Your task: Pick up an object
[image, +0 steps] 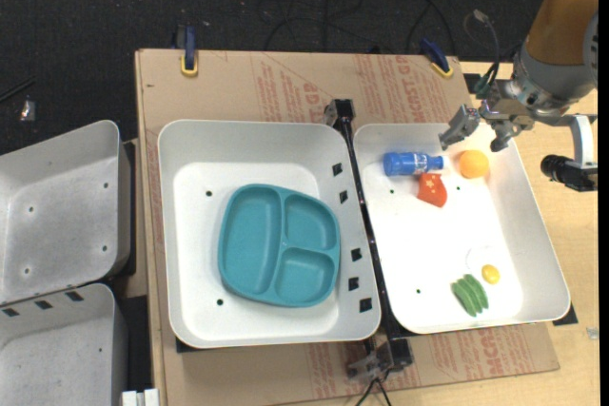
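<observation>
My gripper (479,132) hangs at the upper right of the frame, over the far edge of the right bin (533,233), with its two fingers spread apart and nothing between them. Just below the fingers, in the upper part of that bin, sits an orange ball (473,164). To its left lies a blue bottle (412,164) on its side, and just below the bottle's right end rests a red piece (433,190), close to both. Well apart from these, toward the lower right corner of the same bin, a small yellow item (490,275) sits just above a green ridged item (469,294). The left bin (190,204) in the middle of the frame holds a teal divided plate (279,244) with three compartments, lying flat.
</observation>
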`<state>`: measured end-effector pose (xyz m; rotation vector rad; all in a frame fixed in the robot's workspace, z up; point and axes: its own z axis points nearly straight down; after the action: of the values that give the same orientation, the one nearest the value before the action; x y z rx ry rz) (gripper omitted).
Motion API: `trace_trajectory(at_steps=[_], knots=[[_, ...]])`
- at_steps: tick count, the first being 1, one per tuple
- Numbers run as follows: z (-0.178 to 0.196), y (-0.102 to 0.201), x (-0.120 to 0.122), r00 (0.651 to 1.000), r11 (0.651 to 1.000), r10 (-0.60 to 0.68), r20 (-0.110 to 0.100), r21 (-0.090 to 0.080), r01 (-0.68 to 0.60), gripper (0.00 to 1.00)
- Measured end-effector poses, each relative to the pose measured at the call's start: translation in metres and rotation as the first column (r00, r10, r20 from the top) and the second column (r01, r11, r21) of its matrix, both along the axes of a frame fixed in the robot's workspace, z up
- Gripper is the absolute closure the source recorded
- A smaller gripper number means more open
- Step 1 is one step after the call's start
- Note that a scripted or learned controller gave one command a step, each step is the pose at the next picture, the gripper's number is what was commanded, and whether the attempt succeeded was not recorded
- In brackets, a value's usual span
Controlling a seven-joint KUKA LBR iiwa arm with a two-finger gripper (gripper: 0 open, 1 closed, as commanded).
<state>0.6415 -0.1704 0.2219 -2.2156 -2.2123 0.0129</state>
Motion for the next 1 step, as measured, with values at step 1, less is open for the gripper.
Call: trace_trajectory(at_steps=[1], knots=[[0.0086, 0.0004, 0.0028, 1.0, 1.0, 0.003, 0.014, -0.003, -0.003, 0.0]])
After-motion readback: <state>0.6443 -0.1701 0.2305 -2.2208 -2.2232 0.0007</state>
